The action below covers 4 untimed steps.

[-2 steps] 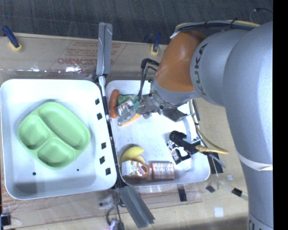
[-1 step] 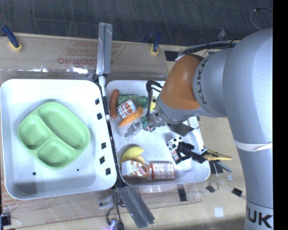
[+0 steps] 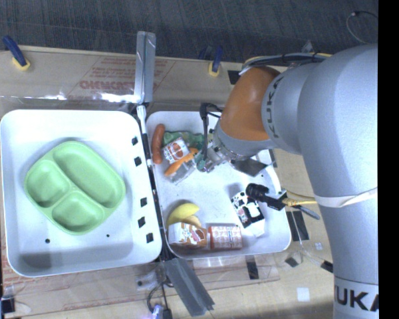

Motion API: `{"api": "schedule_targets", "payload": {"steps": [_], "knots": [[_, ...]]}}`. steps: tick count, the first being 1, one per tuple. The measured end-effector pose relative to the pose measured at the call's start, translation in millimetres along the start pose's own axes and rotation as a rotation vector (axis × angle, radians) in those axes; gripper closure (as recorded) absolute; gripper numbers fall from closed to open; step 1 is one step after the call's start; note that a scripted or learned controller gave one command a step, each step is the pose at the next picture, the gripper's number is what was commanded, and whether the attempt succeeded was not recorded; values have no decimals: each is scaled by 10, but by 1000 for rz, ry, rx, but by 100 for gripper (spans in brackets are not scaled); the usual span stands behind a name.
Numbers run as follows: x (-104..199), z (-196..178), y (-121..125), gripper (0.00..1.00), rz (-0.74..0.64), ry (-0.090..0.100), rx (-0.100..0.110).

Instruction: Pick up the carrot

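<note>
The carrot (image 3: 180,165) looks light, stiff and smooth; grip it across its middle. Whether the gripper (image 3: 206,161) beside it is open cannot be told.

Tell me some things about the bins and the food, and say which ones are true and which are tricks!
1. The green plate sits in the left bin. True.
2. The carrot lies on the green plate. False: it lies in the right bin, near the gripper.
3. The banana is in the right bin. True.
4. The sausage lies beside the banana. False: it lies at the far end of the bin, near the carrot.
5. The arm reaches into the left bin. False: it reaches into the right bin.
</note>
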<state>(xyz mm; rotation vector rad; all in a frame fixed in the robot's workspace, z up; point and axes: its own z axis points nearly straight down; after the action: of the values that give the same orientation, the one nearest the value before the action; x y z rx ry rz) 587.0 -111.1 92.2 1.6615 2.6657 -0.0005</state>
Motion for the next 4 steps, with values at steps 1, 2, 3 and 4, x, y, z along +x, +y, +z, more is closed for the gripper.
{"api": "schedule_targets", "payload": {"steps": [1,2,3,4], "knots": [[-2,-104,5,100,-3,-1,0],[458,-1352,214,100,146,1,1],[458,-1349,212,0,146,1,1],[980,-989,388,0,48,2,3]]}}
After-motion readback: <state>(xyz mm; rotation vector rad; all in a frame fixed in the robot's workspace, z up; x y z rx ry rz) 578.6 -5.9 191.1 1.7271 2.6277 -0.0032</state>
